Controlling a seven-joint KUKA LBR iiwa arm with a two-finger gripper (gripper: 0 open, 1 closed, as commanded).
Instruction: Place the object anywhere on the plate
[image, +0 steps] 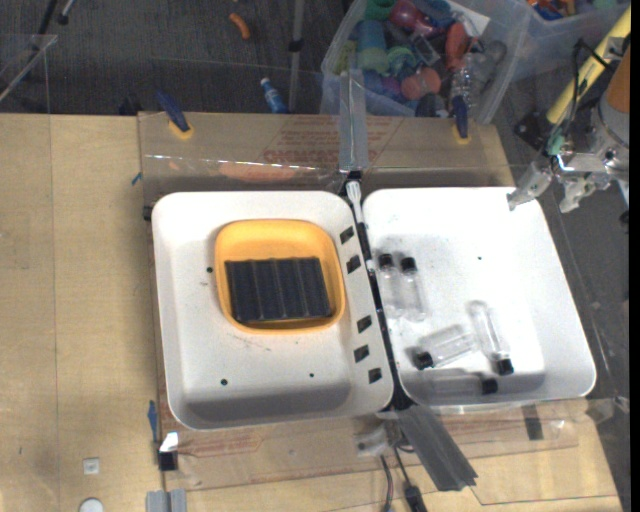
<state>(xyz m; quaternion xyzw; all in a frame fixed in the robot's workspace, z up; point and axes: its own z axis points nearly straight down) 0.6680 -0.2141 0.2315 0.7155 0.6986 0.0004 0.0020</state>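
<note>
A pale wooden bench carries two shallow white bins side by side, with a clear tub of bright plastic toys on the floor behind. In the left bin sits a yellow plate with a dark ribbed block on it. The right bin holds several small clear vials with black caps: a pair standing close together near the divider, running roughly away from me, and two more lower down, one lying slantwise with its cap toward the divider, the other with its cap toward the front wall. The gripper hangs at the far right corner of that bin, above the rim; I judge it carries nothing, though whether it is spread or closed is beyond what I can tell from here. The vials lie toward the front and left of it, the pair by the divider nearest the plate. Any pick means travelling inward and down, then crossing the divider leftward.
</note>
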